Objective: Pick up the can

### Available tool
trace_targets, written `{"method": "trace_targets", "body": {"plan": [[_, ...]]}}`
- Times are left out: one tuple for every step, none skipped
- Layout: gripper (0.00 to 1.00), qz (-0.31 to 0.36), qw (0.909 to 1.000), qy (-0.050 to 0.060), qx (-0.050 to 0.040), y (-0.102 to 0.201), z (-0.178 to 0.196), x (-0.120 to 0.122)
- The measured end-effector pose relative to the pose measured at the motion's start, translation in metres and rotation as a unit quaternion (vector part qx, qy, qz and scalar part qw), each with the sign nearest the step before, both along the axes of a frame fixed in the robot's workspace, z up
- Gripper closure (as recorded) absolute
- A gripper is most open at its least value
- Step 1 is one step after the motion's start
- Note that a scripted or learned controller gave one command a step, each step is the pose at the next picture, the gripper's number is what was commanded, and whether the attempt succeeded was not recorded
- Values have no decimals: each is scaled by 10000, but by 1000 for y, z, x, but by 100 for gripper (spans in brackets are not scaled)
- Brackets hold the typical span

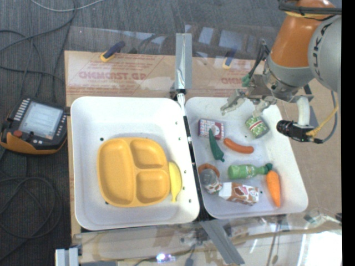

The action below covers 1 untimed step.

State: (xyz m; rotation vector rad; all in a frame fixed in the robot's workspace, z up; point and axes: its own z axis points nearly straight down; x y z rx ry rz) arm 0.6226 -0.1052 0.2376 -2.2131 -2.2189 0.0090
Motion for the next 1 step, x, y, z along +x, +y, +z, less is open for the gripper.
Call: {"method": "trace_targets", "body": {"plan": [[0, 43, 10000, -34, -19, -70, -92, 25]]}}
